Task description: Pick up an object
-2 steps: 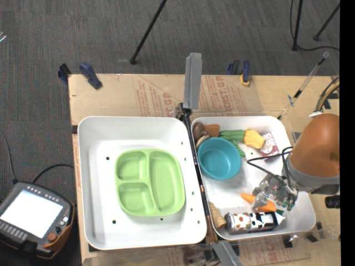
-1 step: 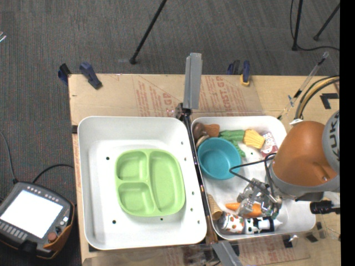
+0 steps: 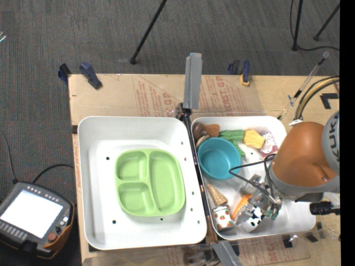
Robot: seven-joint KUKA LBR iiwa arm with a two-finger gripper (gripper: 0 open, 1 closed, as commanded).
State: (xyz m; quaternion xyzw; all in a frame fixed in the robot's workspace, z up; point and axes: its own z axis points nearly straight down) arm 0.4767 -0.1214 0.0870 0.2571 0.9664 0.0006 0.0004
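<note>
The tool (image 3: 256, 208) sits low in the right bin (image 3: 299, 218), among small toys; whether it grips anything cannot be told. A blue bowl (image 3: 217, 158) lies up-left of it, a green divided plate (image 3: 150, 182) far left.

A robotics lab: a cardboard-covered tabletop (image 3: 161, 90), held by blue clamps (image 3: 90, 74), carries two white bins (image 3: 89, 148) on grey carpet (image 3: 66, 26). Tripod legs (image 3: 150, 29) stand behind it, a teach pendant (image 3: 34, 219) with a lit screen lies on the floor, and a cabled grey-and-orange arm (image 3: 302, 159) reaches over toy items.
</note>
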